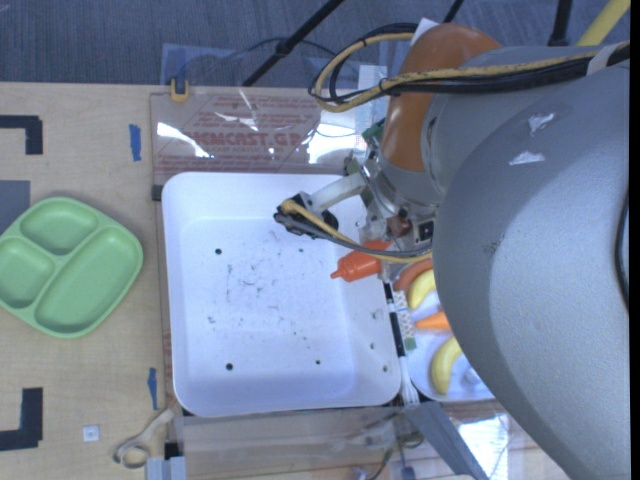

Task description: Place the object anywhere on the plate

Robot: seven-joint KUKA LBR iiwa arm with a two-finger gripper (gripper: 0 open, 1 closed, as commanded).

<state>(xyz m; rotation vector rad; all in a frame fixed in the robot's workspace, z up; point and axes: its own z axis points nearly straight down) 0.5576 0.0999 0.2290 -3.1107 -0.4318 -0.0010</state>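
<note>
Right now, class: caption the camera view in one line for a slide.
Arm over the white bin, orange object by its wrist; green plate lies left of the bin.

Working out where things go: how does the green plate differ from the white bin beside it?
The plate is green; the bin is white. The plate is split into three compartments; the bin is one open tray. The plate looks smaller than the bin. Both are shallow with rounded corners.

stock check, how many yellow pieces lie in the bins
2, both in the right bin: the upper yellow piece beside its left wall, the lower yellow piece near its front. The arm may hide more.
</note>
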